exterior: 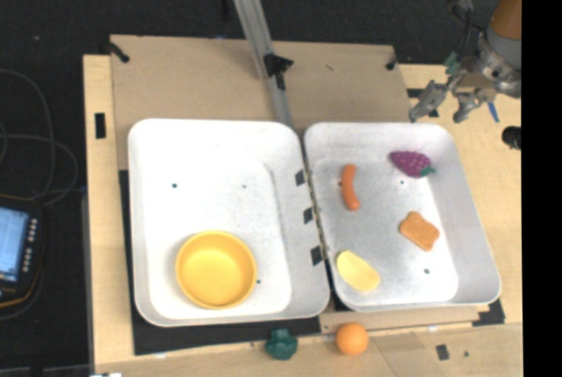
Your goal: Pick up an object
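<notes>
Objects lie in both bins: the left bin point(149, 147) holds one yellow bowl point(216, 269) near its front edge, and the right bin point(474, 217) holds four well-spaced toys, a lemon slice point(357, 271), sausage point(350, 187), grapes point(411, 163) and bread piece point(419, 231). On the table point(101, 191) in front sit one green toy point(281, 344) and one orange ball point(352, 338). The claw point(448, 105), spread and pinching nothing, hovers beyond the right bin's far right corner.

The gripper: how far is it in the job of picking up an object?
Nothing looks done yet. The gripper hangs open above the far right corner of the right bin, with nothing between its jaws. The purple grapes, the orange sausage, the toast piece and the yellow piece all lie in that bin. The descent, the grasp and the lift are left.
</notes>
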Action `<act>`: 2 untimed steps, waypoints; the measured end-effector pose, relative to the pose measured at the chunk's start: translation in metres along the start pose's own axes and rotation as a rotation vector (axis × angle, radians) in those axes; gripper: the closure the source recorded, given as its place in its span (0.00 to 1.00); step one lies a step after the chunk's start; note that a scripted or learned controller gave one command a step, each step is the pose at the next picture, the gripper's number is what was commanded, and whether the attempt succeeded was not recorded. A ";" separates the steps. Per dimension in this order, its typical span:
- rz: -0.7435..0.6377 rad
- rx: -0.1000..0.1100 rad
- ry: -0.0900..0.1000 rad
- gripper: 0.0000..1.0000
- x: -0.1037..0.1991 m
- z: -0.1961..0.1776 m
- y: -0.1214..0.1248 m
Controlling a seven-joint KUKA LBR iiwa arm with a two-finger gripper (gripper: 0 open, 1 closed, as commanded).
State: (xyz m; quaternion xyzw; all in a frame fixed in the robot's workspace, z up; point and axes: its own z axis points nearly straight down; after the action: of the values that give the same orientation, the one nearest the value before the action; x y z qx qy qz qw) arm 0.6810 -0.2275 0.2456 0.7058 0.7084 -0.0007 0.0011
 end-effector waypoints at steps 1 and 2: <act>-0.001 0.001 0.000 0.00 0.000 0.000 0.000; 0.002 0.004 0.001 0.00 0.005 0.049 -0.009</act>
State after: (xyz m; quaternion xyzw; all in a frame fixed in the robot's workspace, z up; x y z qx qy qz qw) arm 0.6724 -0.2229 0.1967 0.7065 0.7077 -0.0018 -0.0006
